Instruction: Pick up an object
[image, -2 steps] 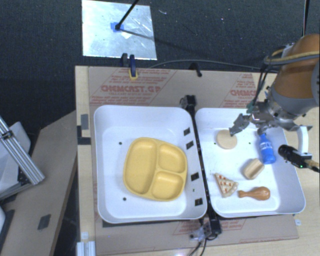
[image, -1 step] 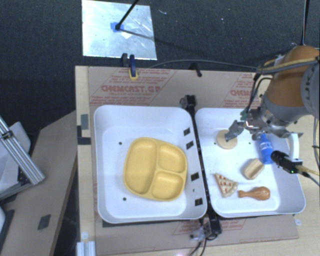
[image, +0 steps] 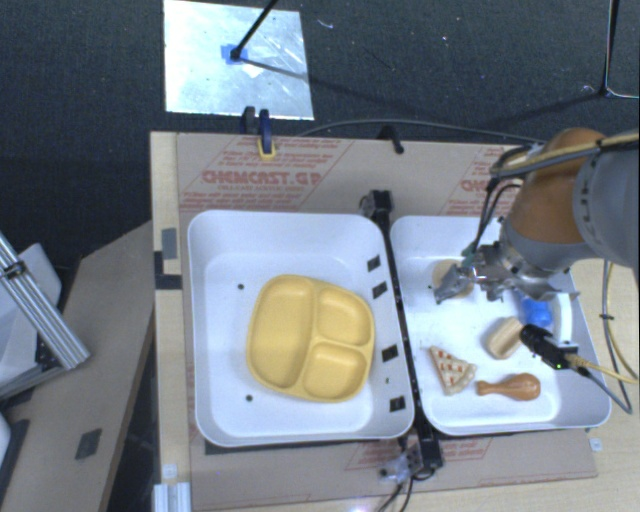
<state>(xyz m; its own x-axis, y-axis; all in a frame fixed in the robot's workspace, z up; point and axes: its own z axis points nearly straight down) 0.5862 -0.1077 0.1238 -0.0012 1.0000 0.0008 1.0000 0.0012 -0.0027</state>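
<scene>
1. Camera view had the pincer lowered into the right bin, and honestly its state couldn't be told from up there.
2. A tan piece was seen right against it, but a grip wasn't confirmed.
3. Below it, a pizza slice was spotted.
4. Lower right of it, a drumstick, bread roll and blue item were parked.
5. Way off left, a yellow divided plate was sat in the left bin.

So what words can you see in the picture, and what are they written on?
"CHEMCAST GP", in red on the brown board under the bins, seen upside down.
More red print on the board's right part: too blurred to read.
Same faint red print at the board's bottom edge: unreadable.
</scene>
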